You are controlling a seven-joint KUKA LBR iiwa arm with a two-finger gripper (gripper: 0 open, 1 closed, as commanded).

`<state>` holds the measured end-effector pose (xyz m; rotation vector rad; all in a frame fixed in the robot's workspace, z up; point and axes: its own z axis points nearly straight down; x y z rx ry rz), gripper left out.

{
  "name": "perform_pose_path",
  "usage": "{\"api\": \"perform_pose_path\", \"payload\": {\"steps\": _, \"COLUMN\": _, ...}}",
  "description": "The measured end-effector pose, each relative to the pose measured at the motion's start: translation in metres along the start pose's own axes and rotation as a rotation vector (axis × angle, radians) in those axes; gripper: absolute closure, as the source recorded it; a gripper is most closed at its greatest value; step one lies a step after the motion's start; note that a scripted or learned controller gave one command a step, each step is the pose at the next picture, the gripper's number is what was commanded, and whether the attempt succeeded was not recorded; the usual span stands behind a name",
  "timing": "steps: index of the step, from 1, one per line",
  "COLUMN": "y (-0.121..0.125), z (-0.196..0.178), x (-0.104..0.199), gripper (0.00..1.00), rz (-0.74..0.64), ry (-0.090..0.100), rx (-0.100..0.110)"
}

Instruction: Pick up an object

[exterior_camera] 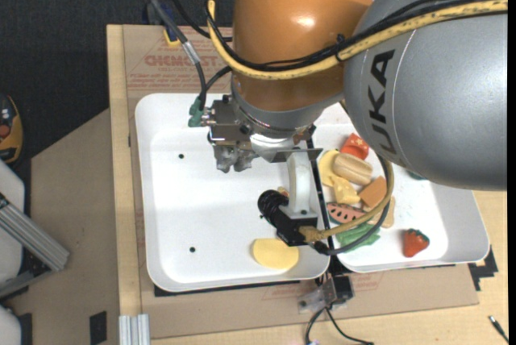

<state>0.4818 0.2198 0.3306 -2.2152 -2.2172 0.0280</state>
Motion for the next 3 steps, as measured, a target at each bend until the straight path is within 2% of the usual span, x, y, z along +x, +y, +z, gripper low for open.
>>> {"api": "perform_pose_path", "payload": {"steps": 1, "y": -0.006, "z": -0.215, "x": 0.003, "gripper": 1.0, "rz": -0.001, "ry": 0.018, "rx": -0.037}}
{"api": "perform_pose_path", "payload": {"steps": 2, "y": 0.036, "z": -0.205, "x": -0.068, "gripper": 1.0, "rz": 0.009, "ry": 0.007, "rx": -0.022}}
{"api": "perform_pose_path", "payload": {"steps": 3, "y": -0.008, "z": -0.204, "x": -0.119, "gripper": 1.0, "rz": 0.006, "ry": 0.007, "rx": -0.015}}
